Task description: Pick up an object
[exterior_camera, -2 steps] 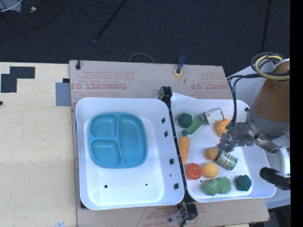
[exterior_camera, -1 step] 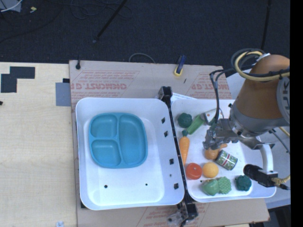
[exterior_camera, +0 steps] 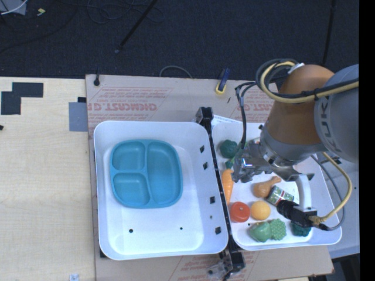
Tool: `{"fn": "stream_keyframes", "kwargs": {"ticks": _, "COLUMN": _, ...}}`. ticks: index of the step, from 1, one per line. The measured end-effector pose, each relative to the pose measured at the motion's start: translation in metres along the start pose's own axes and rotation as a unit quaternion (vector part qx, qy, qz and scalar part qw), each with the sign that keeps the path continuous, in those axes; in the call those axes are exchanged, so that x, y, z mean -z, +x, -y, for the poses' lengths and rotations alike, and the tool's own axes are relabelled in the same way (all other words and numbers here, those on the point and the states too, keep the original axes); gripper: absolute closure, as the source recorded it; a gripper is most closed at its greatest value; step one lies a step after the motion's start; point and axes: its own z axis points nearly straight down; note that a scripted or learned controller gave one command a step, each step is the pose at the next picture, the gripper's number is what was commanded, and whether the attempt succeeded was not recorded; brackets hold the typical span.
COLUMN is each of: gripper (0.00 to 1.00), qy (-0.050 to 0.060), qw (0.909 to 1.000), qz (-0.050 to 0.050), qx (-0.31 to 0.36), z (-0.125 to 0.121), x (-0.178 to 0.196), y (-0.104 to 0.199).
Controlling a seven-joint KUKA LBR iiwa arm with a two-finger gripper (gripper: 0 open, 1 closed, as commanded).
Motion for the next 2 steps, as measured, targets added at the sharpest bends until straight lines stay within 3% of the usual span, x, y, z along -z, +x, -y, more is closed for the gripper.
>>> {"fn": "stream_keyframes", "kwargs": {"ticks": 1, "gripper": 1.00, "qy": 0.001, "qw": 1.0000, "qz": 0.000, "qx": 0.000, "z": -0.002, "x": -0.011, "y": 0.054}}
{"fn": "stream_keyframes", "kwargs": {"ticks": 2, "gripper": 1.00, "qy": 0.000, "qw": 1.0000, "qz": 0.000, "qx": -0.001, "z": -0.011, "x": -0.005, "y": 0.077}}
